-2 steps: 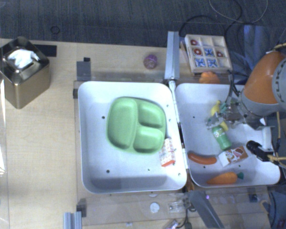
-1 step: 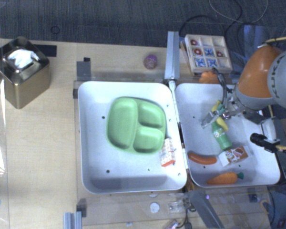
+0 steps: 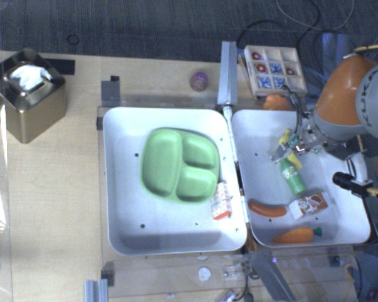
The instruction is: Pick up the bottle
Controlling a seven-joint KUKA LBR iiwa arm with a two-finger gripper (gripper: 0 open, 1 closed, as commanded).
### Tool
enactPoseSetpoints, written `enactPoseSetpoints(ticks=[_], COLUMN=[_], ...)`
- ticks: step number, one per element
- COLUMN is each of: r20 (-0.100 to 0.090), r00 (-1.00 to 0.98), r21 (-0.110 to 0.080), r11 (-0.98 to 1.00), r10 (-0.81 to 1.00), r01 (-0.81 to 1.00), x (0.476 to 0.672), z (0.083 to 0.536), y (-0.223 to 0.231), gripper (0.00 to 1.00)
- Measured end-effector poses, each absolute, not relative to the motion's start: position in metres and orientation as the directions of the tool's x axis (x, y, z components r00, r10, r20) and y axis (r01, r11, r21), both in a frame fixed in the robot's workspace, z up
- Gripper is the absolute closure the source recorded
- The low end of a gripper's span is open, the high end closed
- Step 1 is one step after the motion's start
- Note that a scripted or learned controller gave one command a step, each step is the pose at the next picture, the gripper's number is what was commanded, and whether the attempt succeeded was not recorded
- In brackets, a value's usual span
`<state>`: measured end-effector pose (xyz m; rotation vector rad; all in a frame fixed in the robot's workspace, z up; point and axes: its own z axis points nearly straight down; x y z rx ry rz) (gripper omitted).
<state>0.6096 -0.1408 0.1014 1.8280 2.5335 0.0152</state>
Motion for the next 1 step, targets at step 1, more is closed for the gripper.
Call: enactPoseSetpoints(ticks=[1], r20=[-0.003], r00=[-0.259], r21=[0.009], r11=[0.259], r10=[0.966], r01=[0.966], x=[0.5633], z=[0.1955], y=[-0.0841], gripper=[1.0])
